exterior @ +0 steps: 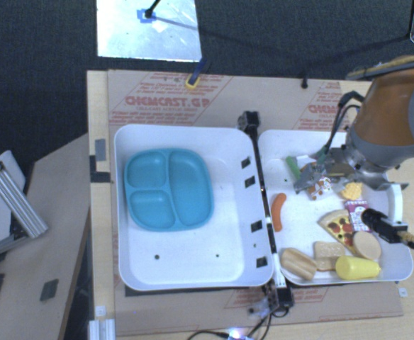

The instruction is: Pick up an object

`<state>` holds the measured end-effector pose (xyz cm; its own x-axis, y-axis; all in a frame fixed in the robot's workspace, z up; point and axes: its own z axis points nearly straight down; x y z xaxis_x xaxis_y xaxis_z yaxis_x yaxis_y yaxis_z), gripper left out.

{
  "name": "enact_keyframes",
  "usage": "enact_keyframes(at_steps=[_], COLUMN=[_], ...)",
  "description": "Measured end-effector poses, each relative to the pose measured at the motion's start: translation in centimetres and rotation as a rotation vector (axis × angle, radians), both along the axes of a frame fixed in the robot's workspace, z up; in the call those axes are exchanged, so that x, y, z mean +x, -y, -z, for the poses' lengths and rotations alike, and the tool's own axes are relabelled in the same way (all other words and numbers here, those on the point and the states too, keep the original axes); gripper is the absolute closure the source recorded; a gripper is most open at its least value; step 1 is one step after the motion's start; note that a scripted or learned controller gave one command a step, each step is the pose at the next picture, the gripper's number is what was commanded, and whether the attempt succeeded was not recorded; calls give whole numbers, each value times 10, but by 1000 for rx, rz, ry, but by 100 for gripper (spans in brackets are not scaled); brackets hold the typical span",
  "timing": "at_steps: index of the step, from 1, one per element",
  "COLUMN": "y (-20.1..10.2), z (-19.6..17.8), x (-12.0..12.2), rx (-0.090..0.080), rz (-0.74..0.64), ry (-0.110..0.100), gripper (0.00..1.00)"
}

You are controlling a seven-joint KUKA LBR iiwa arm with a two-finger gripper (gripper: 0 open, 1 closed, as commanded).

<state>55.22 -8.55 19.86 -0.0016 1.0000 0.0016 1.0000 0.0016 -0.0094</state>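
Note:
My gripper hangs low over the upper left part of the right bin. A green piece lies just to its left, and a small red-and-white item sits right beside its tip. Whether anything is held cannot be made out. An orange sausage lies near the bin's left wall. A yellow ridged chip, a pizza slice and a pink-and-white carton lie to the right of the gripper and below it.
Along the right bin's front edge lie a bread roll, a cracker, a tan round piece and a yellow lemon. The left bin bears a blue divided plate.

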Motion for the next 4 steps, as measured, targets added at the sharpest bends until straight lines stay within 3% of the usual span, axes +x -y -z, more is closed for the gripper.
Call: enact_keyframes(at_steps=[1, 3, 4], y=[0, 6, 6], z=[-5, 95, 113], x=[3, 10, 12], rx=[-1, -1, -2], rz=[-2, 1, 1], ry=[11, 7, 13], gripper=[0, 0, 0])
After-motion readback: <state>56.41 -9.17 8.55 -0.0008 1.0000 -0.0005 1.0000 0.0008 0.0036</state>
